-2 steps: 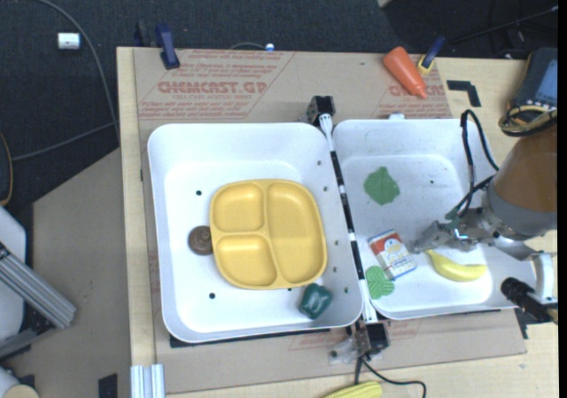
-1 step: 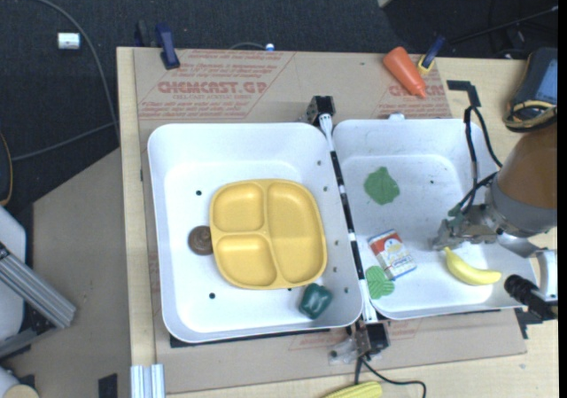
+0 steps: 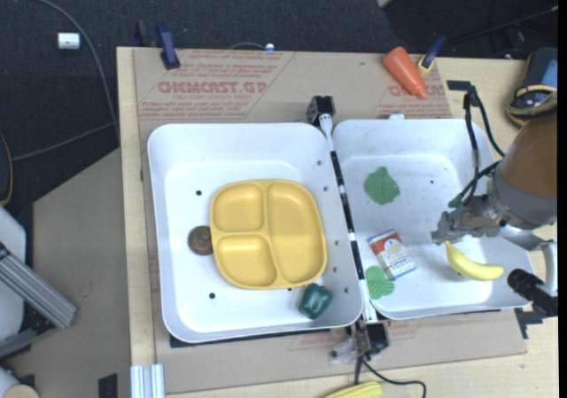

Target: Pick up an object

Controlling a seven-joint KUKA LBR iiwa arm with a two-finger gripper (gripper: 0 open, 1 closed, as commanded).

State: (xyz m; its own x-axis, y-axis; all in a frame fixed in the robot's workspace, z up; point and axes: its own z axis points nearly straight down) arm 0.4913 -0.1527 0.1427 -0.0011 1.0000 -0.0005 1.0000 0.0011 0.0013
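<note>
In the right bin (image 3: 416, 144), a yellow banana (image 3: 476, 267) lies near the right wall. My gripper (image 3: 452, 230) hangs just above and to the left of the banana's upper end, at the end of the grey wrist with its orange band. A small red and white box (image 3: 392, 253) lies left of the gripper, with a pale green piece (image 3: 378, 282) below it. A flat green leaf-shaped piece (image 3: 382, 185) rests farther back in the same bin.
The left bin (image 3: 168, 210) holds a yellow divided plate (image 3: 267, 233), a brown round object (image 3: 200, 240) at its left and a dark green object (image 3: 314, 300) at its front corner. An orange object (image 3: 406, 72) lies on the cardboard behind the bins.
</note>
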